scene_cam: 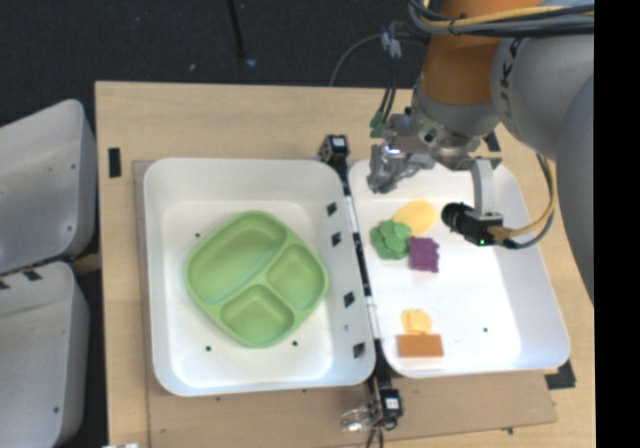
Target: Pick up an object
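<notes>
Here the hand hangs over the far left corner of the right bin, its grip too blurred to tell. Just below it lie a yellow piece, a green clump and a purple piece; nearer the front sit an orange block and a small yellow item. The left bin holds a green divided plate on the table.

Two bins side by side on the table. In the left bin, a divided plate, near the centre. In the right bin, a cluster toward 11 o'clock: a broccoli piece, touching a grape bunch at its 4 o'clock, just below a lemon piece. Toward 7 o'clock, well apart from the cluster, a block with a small piece just behind. Above the bin's 11 o'clock corner, the pincer.
</notes>
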`<state>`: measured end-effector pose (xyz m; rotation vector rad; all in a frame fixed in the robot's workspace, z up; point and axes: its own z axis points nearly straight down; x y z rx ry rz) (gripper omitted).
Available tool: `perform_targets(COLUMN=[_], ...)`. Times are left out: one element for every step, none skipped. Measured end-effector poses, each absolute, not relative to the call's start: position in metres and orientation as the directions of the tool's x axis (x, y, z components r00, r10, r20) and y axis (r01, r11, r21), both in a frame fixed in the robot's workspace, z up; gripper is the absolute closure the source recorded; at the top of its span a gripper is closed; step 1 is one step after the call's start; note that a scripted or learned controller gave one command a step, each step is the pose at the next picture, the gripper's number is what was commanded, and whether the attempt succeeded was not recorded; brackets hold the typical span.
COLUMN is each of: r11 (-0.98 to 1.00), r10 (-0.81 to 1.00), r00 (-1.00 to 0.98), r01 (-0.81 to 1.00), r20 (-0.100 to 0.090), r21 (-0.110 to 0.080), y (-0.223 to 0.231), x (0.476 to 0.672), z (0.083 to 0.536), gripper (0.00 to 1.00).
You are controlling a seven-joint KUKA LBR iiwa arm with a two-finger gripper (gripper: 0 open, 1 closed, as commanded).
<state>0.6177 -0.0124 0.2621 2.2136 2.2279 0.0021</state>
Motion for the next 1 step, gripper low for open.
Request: perform_targets(r11=[0.006], r10=[1.000], r00=[-0.006], r01=[1.000], r20=[0.000], r21=[0.002], y=[0.0428], x=[0.6265], z=[0.2610], gripper=[1.00])
